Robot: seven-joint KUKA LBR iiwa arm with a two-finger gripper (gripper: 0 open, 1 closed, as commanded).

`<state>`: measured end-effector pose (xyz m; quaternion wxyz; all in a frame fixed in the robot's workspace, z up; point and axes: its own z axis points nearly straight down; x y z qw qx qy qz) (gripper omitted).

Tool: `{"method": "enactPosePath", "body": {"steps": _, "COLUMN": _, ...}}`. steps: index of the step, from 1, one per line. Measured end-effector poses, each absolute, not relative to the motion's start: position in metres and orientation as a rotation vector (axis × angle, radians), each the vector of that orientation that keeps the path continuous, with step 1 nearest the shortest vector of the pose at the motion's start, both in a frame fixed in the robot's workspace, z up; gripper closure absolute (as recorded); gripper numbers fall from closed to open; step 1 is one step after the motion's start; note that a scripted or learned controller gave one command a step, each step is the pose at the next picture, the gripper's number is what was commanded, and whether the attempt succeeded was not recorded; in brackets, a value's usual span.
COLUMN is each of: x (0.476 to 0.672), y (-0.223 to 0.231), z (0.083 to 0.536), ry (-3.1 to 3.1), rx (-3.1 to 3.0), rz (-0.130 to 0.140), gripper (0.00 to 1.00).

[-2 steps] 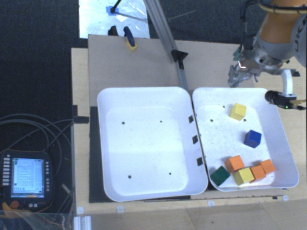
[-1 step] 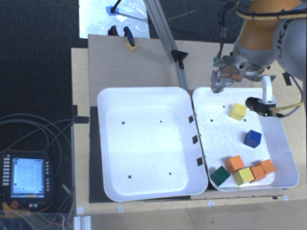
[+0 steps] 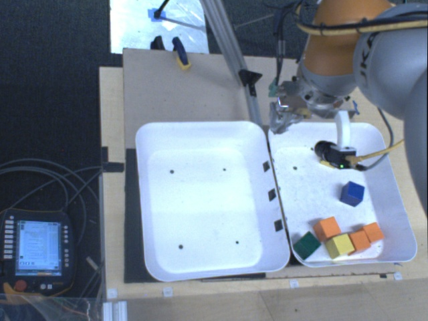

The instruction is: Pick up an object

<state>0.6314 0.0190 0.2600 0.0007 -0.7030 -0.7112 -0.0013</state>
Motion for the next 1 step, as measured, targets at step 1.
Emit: {"method": "enactPosePath", "body": {"steps": 1, "x": 0.6325, "y": 0.07, "z": 0.2605, "ry": -2.234, "rx": -2.209, "rz": -0.006, "gripper": 1.0}}
